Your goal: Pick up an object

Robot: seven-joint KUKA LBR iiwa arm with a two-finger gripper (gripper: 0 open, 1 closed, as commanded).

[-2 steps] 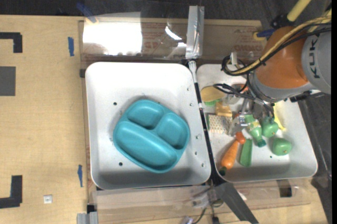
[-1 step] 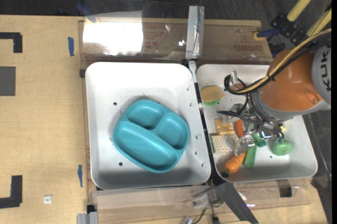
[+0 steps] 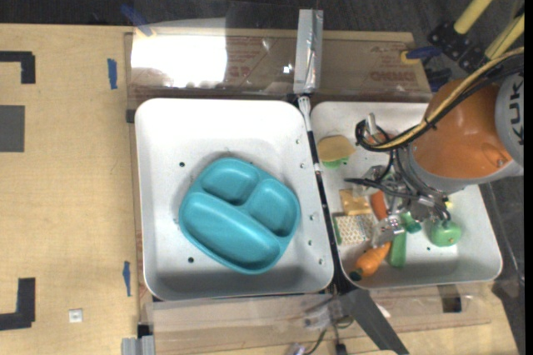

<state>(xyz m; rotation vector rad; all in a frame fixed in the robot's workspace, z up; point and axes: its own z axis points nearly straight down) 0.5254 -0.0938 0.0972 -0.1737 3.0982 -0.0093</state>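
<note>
Camera view has the gripper (image 3: 398, 207) low in the right bin (image 3: 483, 262), among small toy foods; whether its fingers are apart or together I cannot tell. An orange carrot (image 3: 372, 259) lies just below-left of the gripper, its long axis slanting toward it. A green piece (image 3: 397, 247) touches the carrot's right side.

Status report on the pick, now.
Gripper low in the right bin, among cluttered small items; finger state unclear. Orange carrot-like piece and green pieces close by. Teal divided plate sits in the left bin.
</note>
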